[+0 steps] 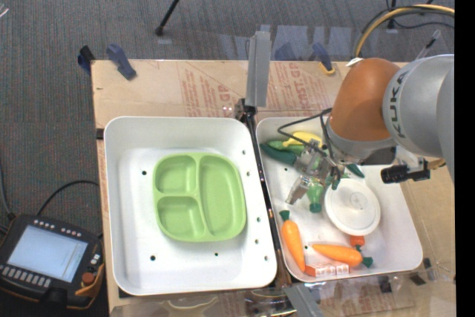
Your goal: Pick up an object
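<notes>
My gripper (306, 188) hangs low over the middle of the right bin (413, 234), under the grey arm with its orange band (364, 100). A small green object (318, 199) lies right at the gripper's tip, touching the white round bowl (354, 208); whether it is gripped cannot be made out. Behind the gripper lie a yellow piece (305, 137) and a dark green vegetable (281, 151). Two orange carrots rest near the front, one (292, 242) by the bin's left wall, the other (338, 254) lying crosswise.
The left bin (119, 159) holds a light green divided plate (199, 197). A small red and white box (327, 272) lies at the right bin's front wall, and a red piece (357, 240) sits below the bowl. A handheld controller (48, 256) lies at lower left.
</notes>
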